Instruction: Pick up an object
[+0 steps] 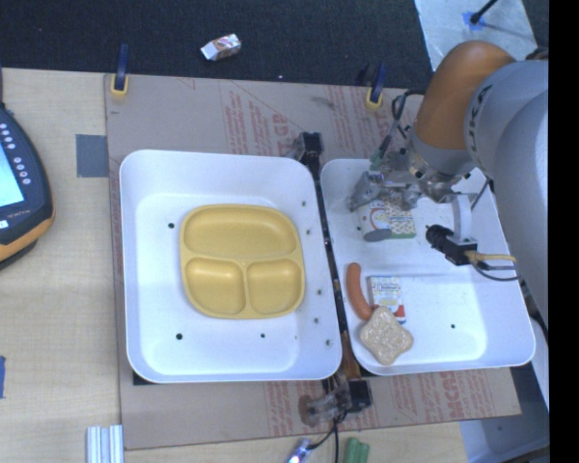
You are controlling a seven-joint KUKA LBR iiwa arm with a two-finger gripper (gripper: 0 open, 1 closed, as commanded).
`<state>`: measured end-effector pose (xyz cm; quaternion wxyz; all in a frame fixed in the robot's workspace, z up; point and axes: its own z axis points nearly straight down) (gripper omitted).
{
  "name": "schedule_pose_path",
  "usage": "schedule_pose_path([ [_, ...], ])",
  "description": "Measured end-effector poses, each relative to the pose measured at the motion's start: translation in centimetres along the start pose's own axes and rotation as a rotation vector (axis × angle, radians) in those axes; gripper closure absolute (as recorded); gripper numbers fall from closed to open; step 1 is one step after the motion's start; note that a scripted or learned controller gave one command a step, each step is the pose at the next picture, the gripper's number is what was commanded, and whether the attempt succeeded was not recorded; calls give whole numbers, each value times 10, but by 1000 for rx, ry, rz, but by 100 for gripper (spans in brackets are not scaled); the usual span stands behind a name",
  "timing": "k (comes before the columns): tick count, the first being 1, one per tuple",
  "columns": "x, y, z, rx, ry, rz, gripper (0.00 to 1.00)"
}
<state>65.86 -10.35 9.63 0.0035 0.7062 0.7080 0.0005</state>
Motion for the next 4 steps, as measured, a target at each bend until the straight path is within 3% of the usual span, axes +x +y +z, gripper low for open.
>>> schedule_pose_path([
  [1,6,0,0,1,0,0,0],
  [2,-23,0,0,-2,4,0,0],
  [3,1,0,0,0,0,-1,0],
  [4,2,1,-12,-2,3,-2,100],
])
